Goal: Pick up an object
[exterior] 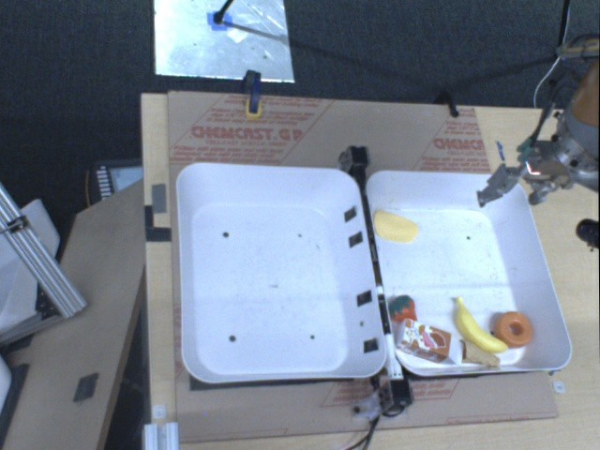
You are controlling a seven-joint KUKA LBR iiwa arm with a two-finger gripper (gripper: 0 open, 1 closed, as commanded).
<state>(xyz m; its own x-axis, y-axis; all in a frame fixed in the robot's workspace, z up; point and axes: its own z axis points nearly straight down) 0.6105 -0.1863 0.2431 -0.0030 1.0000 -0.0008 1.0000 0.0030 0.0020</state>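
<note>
At the near edge of the right bin (548, 293) several things lie close together. A small printed packet (427, 341) is by the near-left corner, with a red and green piece (402, 307) touching its far side. Just right of the packet lies a banana (472, 326), slanted, and beside its near end is a tan scrap (482, 355). An orange ring, like a doughnut (513, 327), sits next to the banana, near the right wall. Farther back, alone by the divider between the bins, is a pale yellow lump (397, 226).

The left bin (197, 279) stands beside it on the worktop (394, 125), which is covered by brown cardboard.

At the far right corner of the right bin hangs the tool (503, 184), above the rim and well apart from all the objects. Nothing is between its fingers; I cannot tell if they are spread or pressed together. Beyond the worktop a shiny sheet (223, 26) lies on dark floor.
</note>
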